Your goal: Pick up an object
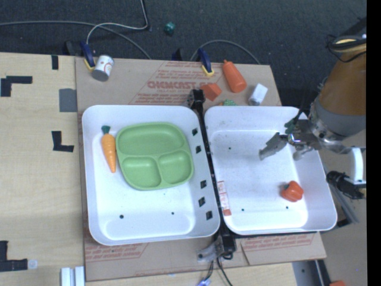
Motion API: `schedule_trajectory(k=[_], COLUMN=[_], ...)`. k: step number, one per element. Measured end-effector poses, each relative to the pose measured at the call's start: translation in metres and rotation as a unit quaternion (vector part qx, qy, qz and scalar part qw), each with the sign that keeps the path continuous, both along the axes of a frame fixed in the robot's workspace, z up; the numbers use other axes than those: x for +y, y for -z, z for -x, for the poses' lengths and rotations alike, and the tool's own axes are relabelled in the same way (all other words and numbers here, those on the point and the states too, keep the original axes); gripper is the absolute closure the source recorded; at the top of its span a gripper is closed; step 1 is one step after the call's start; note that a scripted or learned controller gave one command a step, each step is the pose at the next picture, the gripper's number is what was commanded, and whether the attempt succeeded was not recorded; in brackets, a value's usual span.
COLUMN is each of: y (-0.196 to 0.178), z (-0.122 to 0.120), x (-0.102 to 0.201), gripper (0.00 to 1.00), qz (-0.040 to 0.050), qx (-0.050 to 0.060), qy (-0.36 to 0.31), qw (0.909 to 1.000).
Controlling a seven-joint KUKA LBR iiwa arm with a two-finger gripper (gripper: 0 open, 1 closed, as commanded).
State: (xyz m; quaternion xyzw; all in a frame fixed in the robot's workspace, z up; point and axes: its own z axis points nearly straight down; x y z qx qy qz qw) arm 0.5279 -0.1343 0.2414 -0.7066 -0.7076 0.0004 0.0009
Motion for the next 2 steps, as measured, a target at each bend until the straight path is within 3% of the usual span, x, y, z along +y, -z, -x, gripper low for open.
schedule_trajectory(k=[1,2], y=[0.036,0.077], z=[-0.009,0.029], x=[-0.066,-0.080], gripper=[0.00,0.00], qz=[0.0008,0.0002], qx=[0.000,0.000], qy=[0.001,0.001], qw=[1.0000,1.0000])
